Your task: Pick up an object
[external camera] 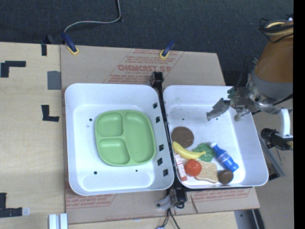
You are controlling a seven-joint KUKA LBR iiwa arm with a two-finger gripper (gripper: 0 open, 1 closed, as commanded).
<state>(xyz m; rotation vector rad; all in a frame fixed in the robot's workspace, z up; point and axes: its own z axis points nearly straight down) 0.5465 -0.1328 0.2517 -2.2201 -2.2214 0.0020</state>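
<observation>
Food toys crowd the near end of the right bin [248, 142]: a brown ball [225, 176], a slice of toast [208, 171], a red tomato [193, 167], a blue bottle [224, 157], a yellow banana [187, 151] and, farther up that bin, a brown round cookie [182, 136]. Left of that bin I see a green divided plate [126, 137] in the left bin [76, 128]. Over the right bin's far right part hangs the hand [220, 109]; I cannot tell whether it is apart or together, and I see nothing in it.
</observation>
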